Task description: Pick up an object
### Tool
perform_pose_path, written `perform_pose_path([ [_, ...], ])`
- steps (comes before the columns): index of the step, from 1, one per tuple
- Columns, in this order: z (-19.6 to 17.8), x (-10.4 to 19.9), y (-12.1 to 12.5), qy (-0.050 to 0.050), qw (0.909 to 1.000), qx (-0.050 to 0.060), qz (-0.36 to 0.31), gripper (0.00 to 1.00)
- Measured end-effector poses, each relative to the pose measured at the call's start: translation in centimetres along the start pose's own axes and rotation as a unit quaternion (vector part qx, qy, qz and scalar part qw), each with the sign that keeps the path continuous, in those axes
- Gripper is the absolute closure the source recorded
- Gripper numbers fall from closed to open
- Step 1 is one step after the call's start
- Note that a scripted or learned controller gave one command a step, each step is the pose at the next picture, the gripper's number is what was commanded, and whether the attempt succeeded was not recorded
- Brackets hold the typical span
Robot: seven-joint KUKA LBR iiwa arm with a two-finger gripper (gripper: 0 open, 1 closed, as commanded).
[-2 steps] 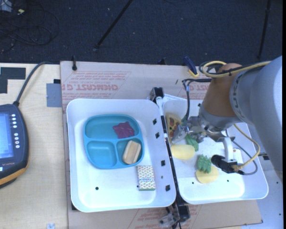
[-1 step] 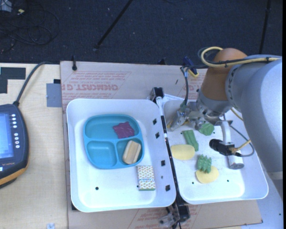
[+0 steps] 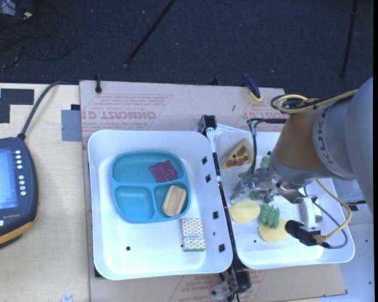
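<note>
— Several toys lie in the right bin [image 3: 340, 257]; which sits nearest the gripper [image 3: 259, 184]?
— The green toy [image 3: 270, 216], just below it, between two yellow pieces [image 3: 244, 212].
— Is the gripper spread or closed?
— Can't tell; the wrist hides it.

the arm [image 3: 340, 137] is a thick grey cylinder with an orange band [image 3: 297, 145] above the wrist; black and yellow cables [image 3: 337, 222] loop around its metal end.
</note>
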State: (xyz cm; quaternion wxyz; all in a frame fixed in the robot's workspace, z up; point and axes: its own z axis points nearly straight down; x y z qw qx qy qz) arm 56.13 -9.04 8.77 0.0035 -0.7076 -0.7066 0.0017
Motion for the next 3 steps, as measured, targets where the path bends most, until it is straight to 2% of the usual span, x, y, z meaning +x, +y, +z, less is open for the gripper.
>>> perform_pose_path([
  [1, 0.0, -0.1, 5.2, -0.001, 1.0, -0.004, -0.001, 0.0],
  [2, -1.0, -0.1, 5.0, 0.0, 1.0, -0.002, -0.001, 1.0],
  [3, -10.4, 5.8, 1.0, 0.0, 1.0, -0.003, -0.003, 1.0],
])
